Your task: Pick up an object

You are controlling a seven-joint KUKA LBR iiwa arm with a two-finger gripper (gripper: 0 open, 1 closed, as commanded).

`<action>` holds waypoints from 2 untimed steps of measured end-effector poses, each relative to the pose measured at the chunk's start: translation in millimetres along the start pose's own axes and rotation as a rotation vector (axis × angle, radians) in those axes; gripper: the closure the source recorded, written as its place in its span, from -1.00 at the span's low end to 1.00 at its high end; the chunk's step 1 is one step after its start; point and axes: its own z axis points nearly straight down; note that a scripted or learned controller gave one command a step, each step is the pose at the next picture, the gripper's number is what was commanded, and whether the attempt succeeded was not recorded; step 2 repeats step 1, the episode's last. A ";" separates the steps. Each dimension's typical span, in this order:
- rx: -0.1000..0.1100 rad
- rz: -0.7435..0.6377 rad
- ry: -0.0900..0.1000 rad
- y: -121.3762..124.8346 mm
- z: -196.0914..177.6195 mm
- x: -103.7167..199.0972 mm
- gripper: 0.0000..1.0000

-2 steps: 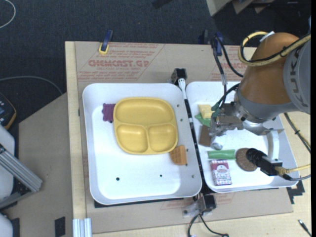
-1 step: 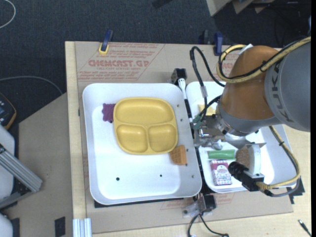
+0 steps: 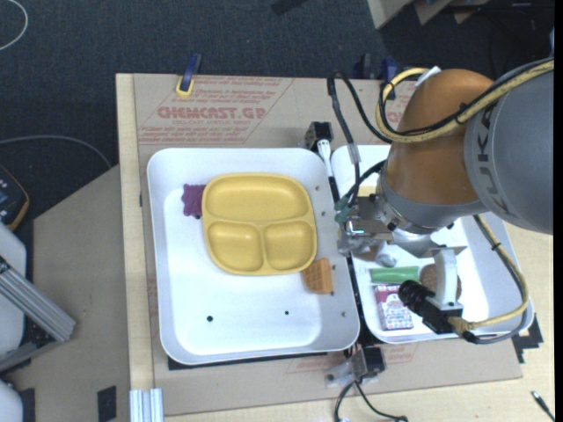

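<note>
A yellow divided tray [image 3: 260, 222] lies in the left bin [image 3: 176, 262]. A purple object [image 3: 192, 199] peeks out at the tray's left edge, and a small orange-brown piece [image 3: 318, 276] lies by its lower right corner. In the right bin [image 3: 497, 271] I see a green bar [image 3: 398, 275], a red-and-white packet [image 3: 393, 309] and a brownish object [image 3: 430, 275]. The arm's grey and orange wrist [image 3: 440, 152] hangs over the right bin. The gripper [image 3: 380, 251] points down near the bin's left wall, above the green bar; the wrist hides much of it.
A black fitting with a cable [image 3: 431, 308] juts from the arm over the lower part of the right bin. Cables [image 3: 347, 121] run along the divide between the bins. A yellow-handled clamp [image 3: 186, 79] sits at the bench's far left corner.
</note>
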 end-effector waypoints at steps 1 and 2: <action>0.001 0.002 -0.001 5.0 6.0 3.5 1.00; 0.001 0.002 -0.001 5.0 6.0 3.5 1.00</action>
